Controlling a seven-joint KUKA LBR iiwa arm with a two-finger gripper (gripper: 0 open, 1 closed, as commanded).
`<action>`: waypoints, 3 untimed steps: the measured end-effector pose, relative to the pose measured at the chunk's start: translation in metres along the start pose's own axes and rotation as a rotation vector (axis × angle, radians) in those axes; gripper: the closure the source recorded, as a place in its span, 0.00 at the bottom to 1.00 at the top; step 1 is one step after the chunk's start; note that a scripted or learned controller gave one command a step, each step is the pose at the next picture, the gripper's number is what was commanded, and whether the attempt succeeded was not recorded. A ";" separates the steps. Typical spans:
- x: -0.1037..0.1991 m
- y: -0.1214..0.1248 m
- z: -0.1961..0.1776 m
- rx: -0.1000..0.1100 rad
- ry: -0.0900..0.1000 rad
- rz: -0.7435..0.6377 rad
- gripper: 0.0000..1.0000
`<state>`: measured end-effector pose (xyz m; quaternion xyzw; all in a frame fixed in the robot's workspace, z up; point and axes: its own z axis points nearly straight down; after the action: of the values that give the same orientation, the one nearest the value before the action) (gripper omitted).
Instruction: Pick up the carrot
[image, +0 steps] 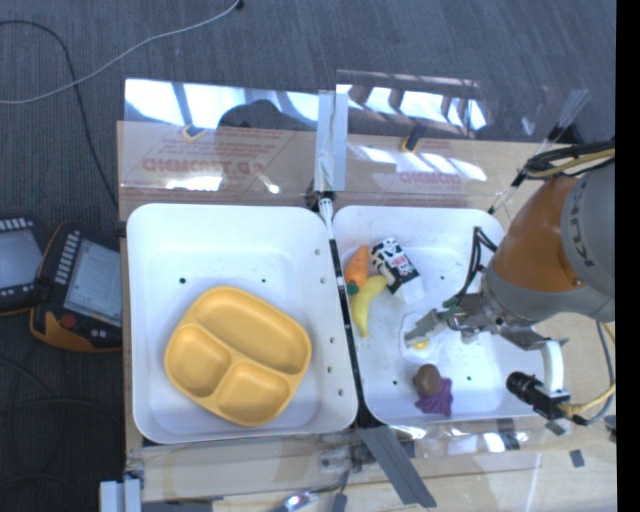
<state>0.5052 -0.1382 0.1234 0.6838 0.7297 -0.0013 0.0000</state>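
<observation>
Purple toy (436, 401) nearest | carrot (357, 266) light, rigid, slick, we'd pinch mid-body | gripper (428, 326) state: we cannot tell

Left bin (150, 300): holds a yellow divided plate (238, 354) with three compartments, lying slightly tilted near the middle.
Right bin (440, 225): holds the small toys.
Banana (364, 302): yellow, near the right bin's left wall.
Cow toy (392, 262): black and white, just above-right of the banana.
Brown ball (427, 378): touching a purple toy (437, 401) near the front wall.
Teach pendant (78, 290): on the floor, left of the table.
</observation>
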 end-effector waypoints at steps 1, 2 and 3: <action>0.019 0.034 0.032 -0.012 -0.007 -0.191 0.00; 0.021 0.036 0.021 -0.017 -0.007 -0.192 1.00; -0.008 0.069 -0.010 0.002 -0.001 0.121 1.00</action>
<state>0.5744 -0.1418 0.1331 0.7267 0.6870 -0.0024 0.0000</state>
